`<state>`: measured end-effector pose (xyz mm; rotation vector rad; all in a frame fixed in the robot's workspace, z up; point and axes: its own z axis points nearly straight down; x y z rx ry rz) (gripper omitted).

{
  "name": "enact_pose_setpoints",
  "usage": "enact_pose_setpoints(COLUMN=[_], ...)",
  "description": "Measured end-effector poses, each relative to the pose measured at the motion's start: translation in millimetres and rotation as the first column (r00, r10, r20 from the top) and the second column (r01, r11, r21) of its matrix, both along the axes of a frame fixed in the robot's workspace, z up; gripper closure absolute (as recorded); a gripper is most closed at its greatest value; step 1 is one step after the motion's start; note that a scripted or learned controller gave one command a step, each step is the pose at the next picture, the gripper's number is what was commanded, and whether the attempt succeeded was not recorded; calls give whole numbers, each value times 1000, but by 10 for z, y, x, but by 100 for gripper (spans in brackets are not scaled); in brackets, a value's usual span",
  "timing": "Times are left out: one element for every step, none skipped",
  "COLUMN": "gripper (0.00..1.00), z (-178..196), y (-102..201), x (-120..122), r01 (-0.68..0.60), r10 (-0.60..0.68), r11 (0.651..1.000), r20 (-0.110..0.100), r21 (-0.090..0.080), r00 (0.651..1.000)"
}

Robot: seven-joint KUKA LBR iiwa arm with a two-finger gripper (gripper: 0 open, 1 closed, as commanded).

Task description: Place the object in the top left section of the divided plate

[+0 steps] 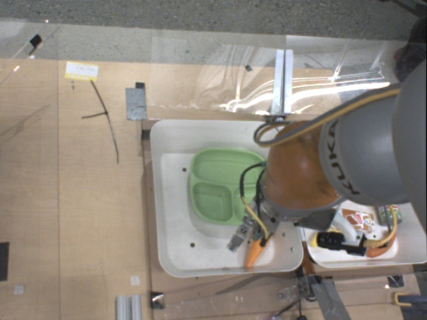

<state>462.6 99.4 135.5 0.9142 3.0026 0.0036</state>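
Note:
A green divided plate (217, 189) lies in the left white bin (170, 245), its right part hidden under the arm. An orange carrot-like object (253, 253) lies at the bin's front, just off the plate's lower right corner. My gripper (241, 235) hangs right next to the carrot's upper end, over the plate's front right edge. Whether the carrot is held between its fingers cannot be made out.
The right bin (353, 260) holds a white and red packet (360, 219) and a small orange item (377, 248). The grey and orange arm (313, 172) covers the gap between the bins. A clear plastic sheet (300, 85) lies behind the bins.

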Motion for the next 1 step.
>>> enact_pose_setpoints(gripper=[0], z=[2541], y=[-214], x=[-28], r01=[-70], r10=[70], r11=[998], r20=[11], r21=[0], r00=[998])
